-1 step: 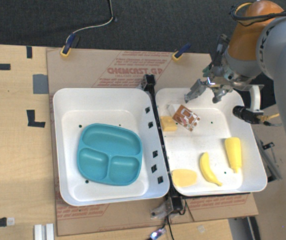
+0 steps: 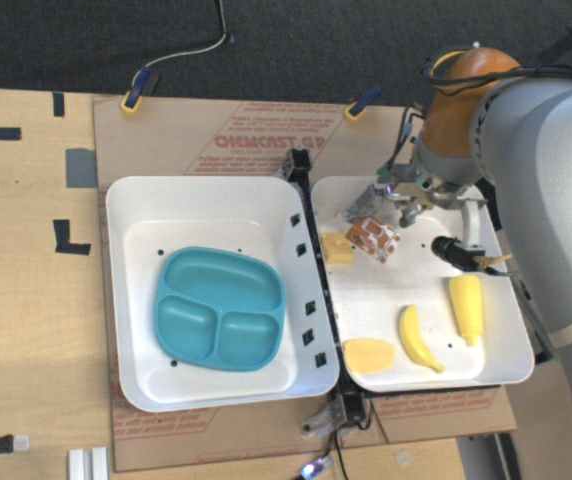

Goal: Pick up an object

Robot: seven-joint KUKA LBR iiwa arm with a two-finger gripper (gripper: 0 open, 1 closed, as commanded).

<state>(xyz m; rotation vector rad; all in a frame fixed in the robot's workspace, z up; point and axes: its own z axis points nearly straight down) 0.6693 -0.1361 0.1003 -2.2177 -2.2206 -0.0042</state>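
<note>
Pincer [image 2: 391, 196] sits low at the far side of the right bin [image 2: 511, 373], just beside the brown-and-white snack pack [image 2: 374, 236]. Can't tell its state. Nothing visibly lifted; grasp and lift still pending.

Robot lab bench, white bins [image 2: 126, 268], clamped cardboard [image 2: 256, 138], toy banana [image 2: 419, 340]
</note>
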